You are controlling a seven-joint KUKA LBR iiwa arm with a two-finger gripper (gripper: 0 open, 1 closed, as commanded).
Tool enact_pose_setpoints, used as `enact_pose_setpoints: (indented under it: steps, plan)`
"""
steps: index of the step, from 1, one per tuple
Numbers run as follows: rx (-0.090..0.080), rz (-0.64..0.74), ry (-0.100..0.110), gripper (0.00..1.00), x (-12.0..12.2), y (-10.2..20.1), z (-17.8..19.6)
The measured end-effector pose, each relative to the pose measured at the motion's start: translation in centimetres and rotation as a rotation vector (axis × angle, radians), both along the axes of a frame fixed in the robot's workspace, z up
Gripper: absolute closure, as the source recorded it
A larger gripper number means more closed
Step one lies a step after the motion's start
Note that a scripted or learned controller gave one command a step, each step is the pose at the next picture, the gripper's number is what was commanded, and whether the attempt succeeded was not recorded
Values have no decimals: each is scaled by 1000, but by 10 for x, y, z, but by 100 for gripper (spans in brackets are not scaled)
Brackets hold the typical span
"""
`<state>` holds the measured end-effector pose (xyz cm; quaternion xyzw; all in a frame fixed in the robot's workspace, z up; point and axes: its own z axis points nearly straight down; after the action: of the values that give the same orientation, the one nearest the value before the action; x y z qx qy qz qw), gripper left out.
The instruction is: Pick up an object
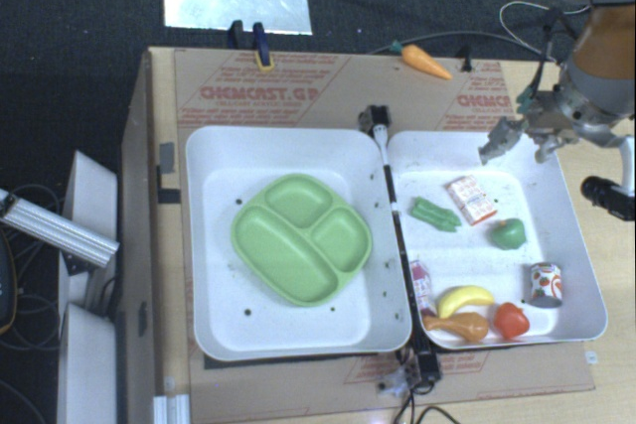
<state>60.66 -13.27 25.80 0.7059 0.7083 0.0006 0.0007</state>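
We see the gripper (519, 140) spread wide and holding nothing, hanging over the far edge of the right bin (576, 243), well apart from the objects below. The nearest candidates are the small white and red box (471, 200), lying flat, and the green pepper (509, 233) just beside it. We judge a descent between them could nudge both aside, or the fingers could slip off the flat box.
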Motion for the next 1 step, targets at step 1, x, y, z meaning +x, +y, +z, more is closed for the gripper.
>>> enact_pose_setpoints:
  steps: [1]
  plan:
    - [-1, -3, 3, 0, -41, -67, -127]
